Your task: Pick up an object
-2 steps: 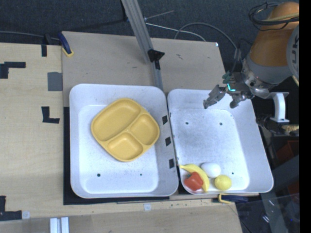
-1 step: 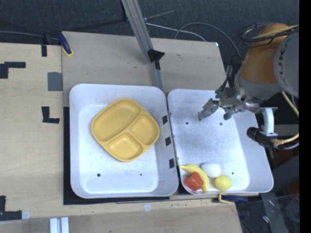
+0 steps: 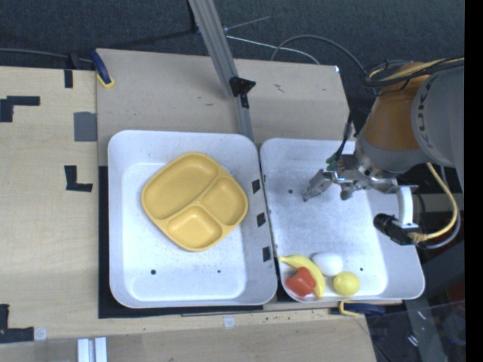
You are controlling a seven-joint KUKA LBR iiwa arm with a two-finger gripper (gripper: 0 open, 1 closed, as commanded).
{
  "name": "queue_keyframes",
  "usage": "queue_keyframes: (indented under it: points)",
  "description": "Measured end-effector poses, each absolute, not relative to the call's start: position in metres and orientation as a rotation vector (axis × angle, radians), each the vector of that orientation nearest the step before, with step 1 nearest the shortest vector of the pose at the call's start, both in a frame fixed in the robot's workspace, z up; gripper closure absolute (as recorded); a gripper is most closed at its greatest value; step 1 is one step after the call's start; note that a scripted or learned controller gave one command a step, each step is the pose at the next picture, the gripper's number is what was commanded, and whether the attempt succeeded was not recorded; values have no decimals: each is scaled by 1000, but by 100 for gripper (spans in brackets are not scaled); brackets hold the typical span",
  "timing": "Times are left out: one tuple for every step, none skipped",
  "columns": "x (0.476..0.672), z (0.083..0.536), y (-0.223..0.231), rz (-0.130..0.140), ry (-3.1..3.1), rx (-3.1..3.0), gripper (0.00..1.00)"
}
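Two white bins side by side on the bench; we list what we see, placed from the tool.

- Gripper [image 3: 330, 187]: it hangs over the upper middle of the right bin [image 3: 302, 157], at the end of the grey arm [image 3: 445, 119] with its orange band [image 3: 392, 123]. We see two fingers spread apart, one slanting to the lower left, the other shorter and pointing down. Nothing lies between them.
- Banana [image 3: 309, 268]: yellow and curved, below the gripper and well apart from it, in the near corner of the right bin.
- Red object [image 3: 301, 281]: tucked into the banana's curve, touching it. We cannot tell what it is.
- White egg-shaped object [image 3: 327, 263]: just right of the banana, below the gripper.
- Small yellow round object [image 3: 346, 283]: just beside the white one, to the gripper's lower right.
- Yellow divided plate [image 3: 195, 200]: three compartments, lying flat in the left bin [image 3: 128, 277], well to the gripper's left.
- Grey metal bar [image 3: 215, 36]: runs aslant from the top edge down to the seam between the bins, up and to the gripper's left.
- Yellow cable [image 3: 445, 210]: loops to the gripper's right, beside the arm.
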State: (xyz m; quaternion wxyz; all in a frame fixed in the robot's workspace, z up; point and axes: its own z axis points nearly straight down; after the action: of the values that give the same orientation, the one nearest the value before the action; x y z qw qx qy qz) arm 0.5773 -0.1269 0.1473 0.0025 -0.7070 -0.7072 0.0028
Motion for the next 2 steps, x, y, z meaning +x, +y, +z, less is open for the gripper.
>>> queue_keyframes:
  points:
    - [576,93,-126,8,-2219,-2217,0]
    - [577,106,-125,3,-2222,-2216,100]
